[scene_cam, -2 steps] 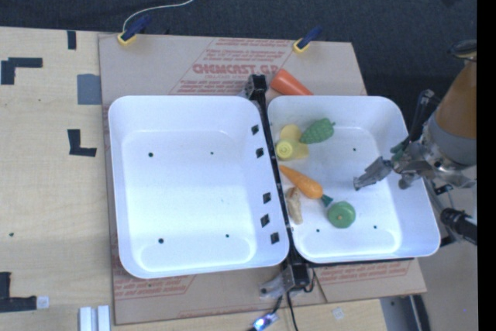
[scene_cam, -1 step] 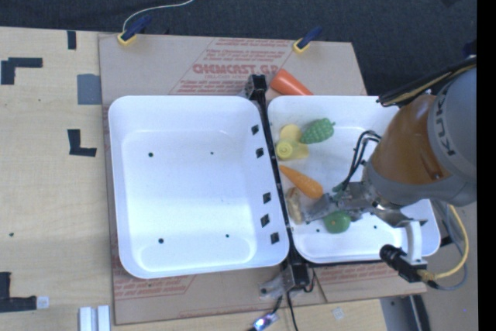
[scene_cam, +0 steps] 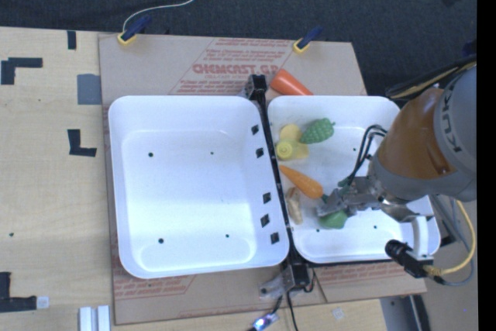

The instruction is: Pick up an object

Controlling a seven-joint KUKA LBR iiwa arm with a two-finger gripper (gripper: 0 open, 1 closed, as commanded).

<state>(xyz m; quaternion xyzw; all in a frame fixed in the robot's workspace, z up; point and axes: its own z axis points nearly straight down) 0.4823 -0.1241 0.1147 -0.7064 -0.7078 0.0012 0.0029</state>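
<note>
The right bin (scene_cam: 353, 244) holds several toy foods: a yellow piece (scene_cam: 289, 142), a green bumpy piece (scene_cam: 316, 131), an orange carrot (scene_cam: 302, 183), a small tan piece (scene_cam: 294, 205) and a green object (scene_cam: 334, 220). My gripper (scene_cam: 336, 205) reaches in from the right and sits low over the green object, just right of the carrot's end. The arm's orange band (scene_cam: 415, 137) stands above the bin's right side.
The left bin (scene_cam: 186, 182) lies beside the right one, with a black divider strip (scene_cam: 267, 167) between them. An orange object (scene_cam: 290, 82) rests outside on the cardboard behind the right bin. Clamps hold the cardboard's back edge.
</note>
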